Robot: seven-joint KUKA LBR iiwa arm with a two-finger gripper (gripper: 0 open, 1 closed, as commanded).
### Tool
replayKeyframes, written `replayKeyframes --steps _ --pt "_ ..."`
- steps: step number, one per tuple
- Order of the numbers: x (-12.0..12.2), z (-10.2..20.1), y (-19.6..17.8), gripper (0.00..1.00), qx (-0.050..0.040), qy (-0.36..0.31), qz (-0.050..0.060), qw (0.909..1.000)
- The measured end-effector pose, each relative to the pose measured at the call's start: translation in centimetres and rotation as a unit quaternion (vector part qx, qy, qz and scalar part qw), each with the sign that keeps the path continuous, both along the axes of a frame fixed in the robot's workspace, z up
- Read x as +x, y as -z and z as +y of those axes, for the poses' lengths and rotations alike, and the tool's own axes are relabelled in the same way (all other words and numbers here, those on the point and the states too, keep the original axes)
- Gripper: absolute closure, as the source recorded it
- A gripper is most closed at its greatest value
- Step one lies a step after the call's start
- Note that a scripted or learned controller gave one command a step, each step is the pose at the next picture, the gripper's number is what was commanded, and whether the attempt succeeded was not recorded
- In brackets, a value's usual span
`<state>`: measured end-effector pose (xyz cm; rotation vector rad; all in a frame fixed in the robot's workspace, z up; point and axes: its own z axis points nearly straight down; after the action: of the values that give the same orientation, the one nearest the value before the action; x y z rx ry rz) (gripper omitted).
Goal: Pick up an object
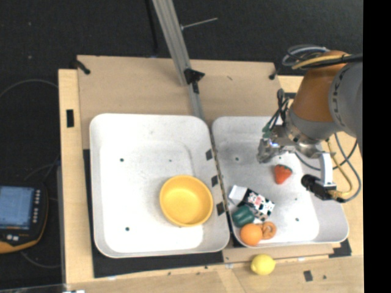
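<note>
Camera view: tool [269, 153] hanging low over the right bin [241, 133], in its upper middle, under the grey wrist and orange band [311, 96]. Whether released or clenched, cannot tell from this slant. Nothing seen held. Just right of and slightly below the tool, a small red strawberry-like toy [281, 174], resting on the bin floor, apart from the tool. Further below the tool, huddled in the bin's near corner: a white block [237, 195], a black-and-white spotted piece [261, 206], a dark green object [242, 214], an orange ball [250, 234] and a small orange-brown piece [269, 229] touching it. Well to the left of the tool, in the left bin [122, 139], a yellow bowl [186, 200]. Below, outside the bins on the desk [153, 84], a lemon [263, 264]. Step in hand, by judgement: approach, with no pick made yet. Next move likely calls for a short shift toward the red toy, centring above it, then descending and closing; its isolation makes it the easier target than the crowded corner.
</note>
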<state>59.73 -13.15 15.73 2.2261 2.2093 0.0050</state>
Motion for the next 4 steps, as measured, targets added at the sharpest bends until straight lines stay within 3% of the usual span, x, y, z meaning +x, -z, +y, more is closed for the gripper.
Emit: replayKeyframes --steps 1,3,4 --pt "0.2 -0.1 -5.4 1.0 -0.0001 -0.005 -0.001 1.0" --pt "-0.8 9.5 -7.1 1.0 0.0019 -0.007 0.003 1.0" --pt "-2.4 15.0 -8.4 1.0 0.0023 -0.008 0.003 1.0"
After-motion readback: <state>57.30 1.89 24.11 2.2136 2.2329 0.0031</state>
